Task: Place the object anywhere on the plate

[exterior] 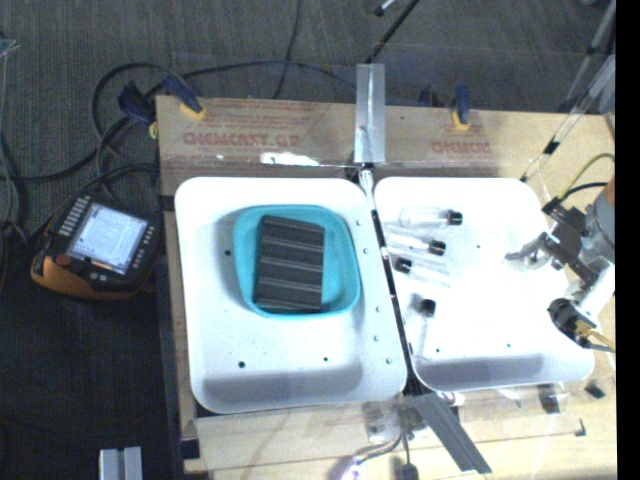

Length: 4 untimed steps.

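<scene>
Several clear tubes (425, 230) lay in the right bin (500, 353), left of the gripper (532, 255); its grip was unreadable. The plate (345, 268), already bearing a dark block (290, 263), sat farther left.

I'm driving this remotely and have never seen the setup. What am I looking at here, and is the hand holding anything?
This is one camera fixed above a bench, looking down at a slant on two shallow white bins. The left bin holds a teal plate with a dark ribbed block lying on it. The right bin has several small clear tubes with black caps scattered on its left side. The machine is a robot arm coming in from the right edge; its hand is over the right bin's right side. It is too small and blurred to tell whether it grips anything. An orange control pendant lies on the floor to the left.
</scene>
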Motion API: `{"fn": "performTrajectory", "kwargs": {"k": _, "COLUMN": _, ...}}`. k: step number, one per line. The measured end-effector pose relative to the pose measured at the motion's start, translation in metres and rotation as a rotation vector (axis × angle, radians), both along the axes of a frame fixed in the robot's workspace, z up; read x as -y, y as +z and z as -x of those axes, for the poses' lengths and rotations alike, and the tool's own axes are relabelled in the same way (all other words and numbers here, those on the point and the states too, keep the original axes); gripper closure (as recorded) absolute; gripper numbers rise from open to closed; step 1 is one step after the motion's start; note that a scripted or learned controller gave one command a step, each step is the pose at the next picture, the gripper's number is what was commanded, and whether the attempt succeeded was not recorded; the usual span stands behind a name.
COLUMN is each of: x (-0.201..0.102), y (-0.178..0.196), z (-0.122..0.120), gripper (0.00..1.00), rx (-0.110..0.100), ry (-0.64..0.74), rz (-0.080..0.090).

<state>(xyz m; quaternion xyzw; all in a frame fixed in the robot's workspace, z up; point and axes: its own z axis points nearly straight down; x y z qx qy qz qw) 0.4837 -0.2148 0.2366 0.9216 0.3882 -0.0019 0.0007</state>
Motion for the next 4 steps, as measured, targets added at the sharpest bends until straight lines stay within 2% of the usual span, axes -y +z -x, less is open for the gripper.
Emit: {"fn": "performTrajectory", "kwargs": {"k": 4, "x": 0.0000, "y": 0.0000, "z": 0.0000, "gripper": 0.00, "rx": 0.000, "ry": 0.000, "rz": 0.000}}
